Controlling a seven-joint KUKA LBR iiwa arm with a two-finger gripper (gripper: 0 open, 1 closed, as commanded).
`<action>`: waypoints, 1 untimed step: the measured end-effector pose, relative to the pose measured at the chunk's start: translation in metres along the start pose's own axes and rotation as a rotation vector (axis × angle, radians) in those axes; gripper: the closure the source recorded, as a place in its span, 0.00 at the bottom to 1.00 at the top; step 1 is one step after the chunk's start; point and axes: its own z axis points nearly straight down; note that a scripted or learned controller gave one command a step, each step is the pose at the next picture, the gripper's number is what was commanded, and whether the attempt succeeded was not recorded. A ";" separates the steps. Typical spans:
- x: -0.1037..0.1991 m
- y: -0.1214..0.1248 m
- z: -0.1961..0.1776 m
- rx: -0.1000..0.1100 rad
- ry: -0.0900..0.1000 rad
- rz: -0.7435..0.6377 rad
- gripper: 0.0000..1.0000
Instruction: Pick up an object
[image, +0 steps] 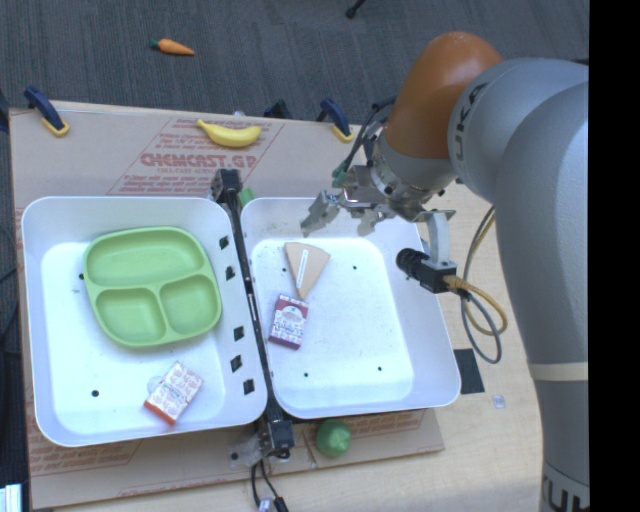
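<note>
Clearly nothing is lifted yet: the pincer (343, 211) hovers over the far rim of the right bin (425, 340), its fingers spread apart with nothing between them. The nearest candidates lie in that bin's left part, a tan wedge (305, 266) and, touching its near tip, a small red-and-white packet (289, 322).

Several things could spoil a try from here. The wedge lies flat with a sloped, narrowing outline, so fingers closing across it may slide along its edges and push it away instead of trapping it. Because the packet touches the wedge, a descent between them could nudge both, or catch a corner of each and drop them. Both sit close to the divider (245, 290) between the bins, so a finger coming down on the left side risks striking it. The pincer is also near the far wall, and a straight drop there would meet the rim rather than any object.
</note>
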 end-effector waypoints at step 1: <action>-0.056 -0.052 0.083 0.003 -0.002 0.001 0.00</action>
